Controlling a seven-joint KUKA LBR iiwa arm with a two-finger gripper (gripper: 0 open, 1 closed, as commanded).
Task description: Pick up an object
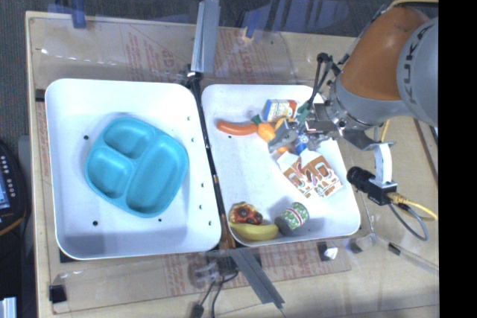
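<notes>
The right bin point(223, 182) holds several objects. An orange sausage-shaped toy point(235, 127) lies near its far left. A small blue and yellow box point(279, 109) stands at the far side, with a small orange piece point(265, 132) just in front of it. A white and brown carton point(314, 176) lies flat at the right. A banana point(257, 231), a red and yellow toy point(244, 214) and a green can point(293, 217) sit along the near edge. My gripper point(290, 136) hangs low over the bin, between the orange piece and the carton, just below the box.
A blue divided tray point(136, 165) lies in the left bin point(67, 97). A metal bar point(204, 33) rises behind the gap between the bins. Cables and a black connector point(369, 185) hang off the arm past the right bin's right wall.
</notes>
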